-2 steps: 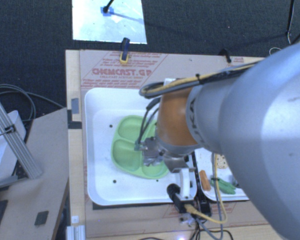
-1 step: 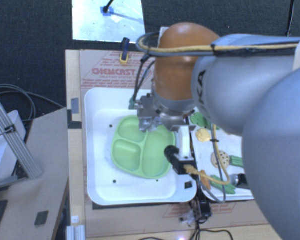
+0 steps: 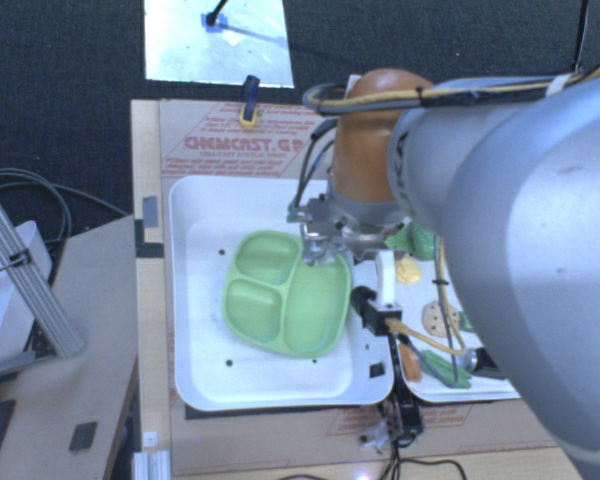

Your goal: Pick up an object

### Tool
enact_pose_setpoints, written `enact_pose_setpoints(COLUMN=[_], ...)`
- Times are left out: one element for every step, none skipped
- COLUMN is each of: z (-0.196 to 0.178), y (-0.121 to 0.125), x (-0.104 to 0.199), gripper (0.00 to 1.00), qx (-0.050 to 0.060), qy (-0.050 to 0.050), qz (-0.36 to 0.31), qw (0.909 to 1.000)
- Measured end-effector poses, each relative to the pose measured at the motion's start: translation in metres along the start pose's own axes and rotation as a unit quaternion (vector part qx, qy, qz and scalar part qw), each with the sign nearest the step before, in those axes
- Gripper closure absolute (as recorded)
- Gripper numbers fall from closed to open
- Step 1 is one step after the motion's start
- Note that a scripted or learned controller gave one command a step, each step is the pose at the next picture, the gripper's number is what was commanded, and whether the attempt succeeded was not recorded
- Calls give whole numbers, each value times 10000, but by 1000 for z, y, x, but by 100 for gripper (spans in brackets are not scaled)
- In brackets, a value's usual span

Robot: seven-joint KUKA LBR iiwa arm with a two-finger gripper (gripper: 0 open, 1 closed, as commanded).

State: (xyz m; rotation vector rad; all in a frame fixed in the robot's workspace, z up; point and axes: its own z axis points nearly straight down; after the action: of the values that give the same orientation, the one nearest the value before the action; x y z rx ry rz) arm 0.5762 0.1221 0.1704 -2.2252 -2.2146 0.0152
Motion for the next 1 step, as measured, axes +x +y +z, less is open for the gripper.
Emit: enact_pose_setpoints(z=[34], y=[37], x=[-1], gripper=[100], qx=[-16], qy=[17], qz=[-33], qw=[10000])
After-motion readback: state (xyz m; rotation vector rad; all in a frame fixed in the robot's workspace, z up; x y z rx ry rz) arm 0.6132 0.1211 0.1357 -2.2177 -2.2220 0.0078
